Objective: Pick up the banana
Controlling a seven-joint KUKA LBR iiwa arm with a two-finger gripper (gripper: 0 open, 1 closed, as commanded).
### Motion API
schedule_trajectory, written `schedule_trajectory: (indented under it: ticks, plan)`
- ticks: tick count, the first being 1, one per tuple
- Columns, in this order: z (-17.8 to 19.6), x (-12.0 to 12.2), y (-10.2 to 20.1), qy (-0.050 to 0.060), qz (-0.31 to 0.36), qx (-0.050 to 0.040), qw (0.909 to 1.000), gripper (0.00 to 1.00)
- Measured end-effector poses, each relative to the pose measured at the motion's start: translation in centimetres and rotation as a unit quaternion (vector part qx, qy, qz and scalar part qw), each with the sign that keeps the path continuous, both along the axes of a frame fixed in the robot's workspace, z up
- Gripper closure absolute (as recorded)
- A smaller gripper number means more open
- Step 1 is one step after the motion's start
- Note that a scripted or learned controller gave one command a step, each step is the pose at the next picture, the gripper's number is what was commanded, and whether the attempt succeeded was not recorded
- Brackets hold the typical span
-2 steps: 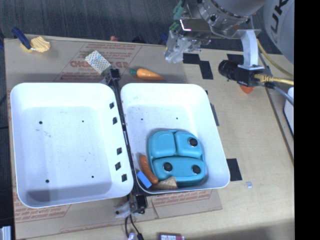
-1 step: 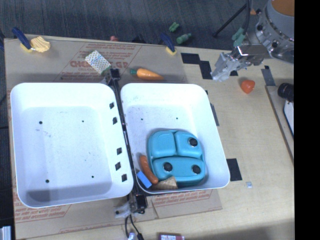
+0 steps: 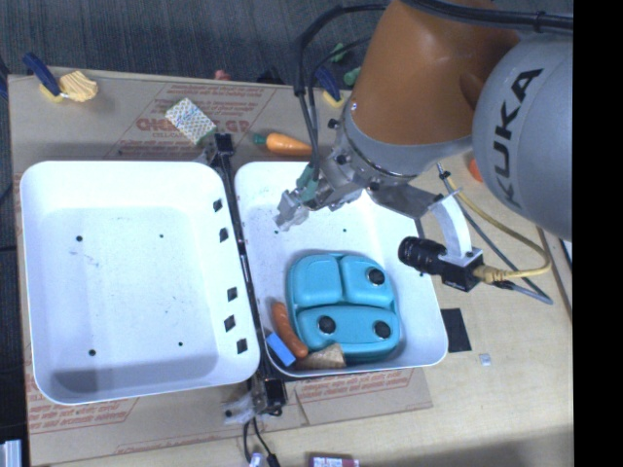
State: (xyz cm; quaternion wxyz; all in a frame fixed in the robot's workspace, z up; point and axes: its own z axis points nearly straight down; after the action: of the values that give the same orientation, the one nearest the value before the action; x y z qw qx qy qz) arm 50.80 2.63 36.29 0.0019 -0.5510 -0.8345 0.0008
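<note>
Item: gripper [image 3: 292, 208], low over the back left of the right bin [image 3: 421, 353]; grip state could not be told. Banana: not identified with certainty. Sole candidate: a pale yellow lump [image 3: 79, 88] on the bench outside both bins, well apart, far left of the gripper (long axis and heading too small to tell).

We see the big grey arm [image 3: 526, 115] cut off at the top and right, it hides the far right corner of the right bin [image 3: 255, 178], gripper [image 3: 297, 207] fingers too blurry to tell, small things [image 3: 292, 343] half tucked under the blue tray [image 3: 343, 307]
</note>
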Motion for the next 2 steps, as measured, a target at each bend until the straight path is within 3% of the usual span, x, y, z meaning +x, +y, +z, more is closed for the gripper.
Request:
schedule_trajectory:
  ticks: [1, 2]
  plan:
    - [5.5, -1.1, -9.1, -0.002, -0.006, -0.0008, 1.0000, 1.00]
    - [-5.2, -1.9, -2.7, 0.000, -0.072, -0.0006, 0.9974, 1.00]
